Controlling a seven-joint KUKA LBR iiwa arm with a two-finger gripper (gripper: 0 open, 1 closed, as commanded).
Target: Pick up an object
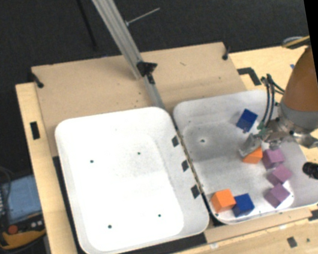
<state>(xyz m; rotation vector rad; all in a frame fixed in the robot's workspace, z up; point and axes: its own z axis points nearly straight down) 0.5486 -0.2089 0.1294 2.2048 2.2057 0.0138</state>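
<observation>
Pale worktop (195, 56) bins: pincer (252, 144), grip state I cannot tell, over small orange block (253, 156); purple cube (273, 157) at three o'clock risks being nudged.

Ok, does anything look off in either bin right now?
Nothing stands out. The foam blocks all lie inside the right white bin, none spilled, and the hand sits low over the small orange block.

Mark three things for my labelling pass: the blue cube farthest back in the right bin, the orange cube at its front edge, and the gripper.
Blue cube at the back (246, 119), camera view, top face.
Orange cube at the front (223, 199), camera view, top face.
Gripper (251, 146), camera view, at its fingertips.
</observation>
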